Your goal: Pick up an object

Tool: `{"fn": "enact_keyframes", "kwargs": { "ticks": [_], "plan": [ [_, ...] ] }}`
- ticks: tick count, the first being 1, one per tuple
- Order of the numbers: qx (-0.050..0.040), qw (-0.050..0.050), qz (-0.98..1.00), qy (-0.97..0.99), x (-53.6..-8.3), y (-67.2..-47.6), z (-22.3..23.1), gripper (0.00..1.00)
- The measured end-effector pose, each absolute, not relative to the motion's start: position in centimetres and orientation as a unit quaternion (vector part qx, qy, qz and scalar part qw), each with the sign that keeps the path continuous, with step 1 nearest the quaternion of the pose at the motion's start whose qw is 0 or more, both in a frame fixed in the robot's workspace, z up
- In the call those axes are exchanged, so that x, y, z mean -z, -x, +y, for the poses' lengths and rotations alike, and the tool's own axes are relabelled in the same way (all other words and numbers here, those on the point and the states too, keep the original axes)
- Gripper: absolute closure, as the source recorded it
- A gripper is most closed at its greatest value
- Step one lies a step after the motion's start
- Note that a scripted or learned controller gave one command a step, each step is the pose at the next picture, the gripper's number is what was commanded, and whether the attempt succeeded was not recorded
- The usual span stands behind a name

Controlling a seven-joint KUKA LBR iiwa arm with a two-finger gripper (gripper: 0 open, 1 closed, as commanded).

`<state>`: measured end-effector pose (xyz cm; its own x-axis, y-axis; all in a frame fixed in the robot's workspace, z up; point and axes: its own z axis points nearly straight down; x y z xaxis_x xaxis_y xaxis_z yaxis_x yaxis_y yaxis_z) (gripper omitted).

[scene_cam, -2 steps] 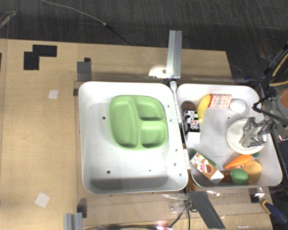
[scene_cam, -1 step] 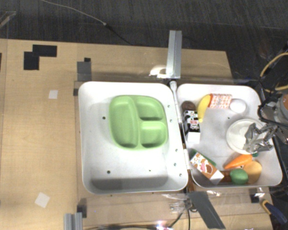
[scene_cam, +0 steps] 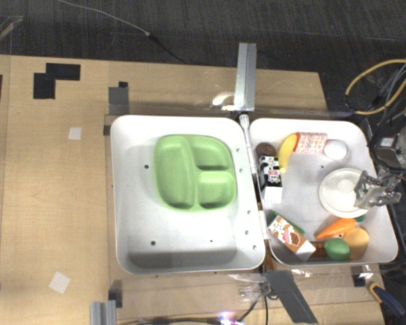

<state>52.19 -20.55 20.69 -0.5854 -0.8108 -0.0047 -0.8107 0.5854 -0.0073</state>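
While the gripper (scene_cam: 373, 193), its grip state indiscernible, hovers at the white bowl's (scene_cam: 338, 189) right rim, the carrot (scene_cam: 336, 227) lies just below-left

1. The left bin (scene_cam: 132, 181) holds a green divided tray (scene_cam: 193, 171) at its middle; bare floor rings the tray, widest along the near wall.
2. The right bin (scene_cam: 304, 181) has open floor at its centre.
3. A white bowl (scene_cam: 340, 189) blocks its right side, with the gripper (scene_cam: 372, 191) touching its rim.
4. A carrot (scene_cam: 335, 227), green ball (scene_cam: 337, 249) and small carton (scene_cam: 287, 234) crowd the near wall.
5. A banana (scene_cam: 287, 151) and dark box (scene_cam: 267, 169) line the far-left corner.
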Motion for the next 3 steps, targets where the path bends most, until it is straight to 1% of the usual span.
{"fn": "enact_keyframes", "kwargs": {
  "ticks": [1, 2, 3],
  "plan": [
    [0.0019, 0.003, 0.810, 0.586, -23.9, -48.8, -20.6, 1.00],
    [-0.0006, 0.002, 0.734, 0.679, -17.0, -48.7, -20.5, 1.00],
    [0.0019, 0.002, 0.671, 0.741, -20.5, -53.9, -20.5, 1.00]
  ]
}}
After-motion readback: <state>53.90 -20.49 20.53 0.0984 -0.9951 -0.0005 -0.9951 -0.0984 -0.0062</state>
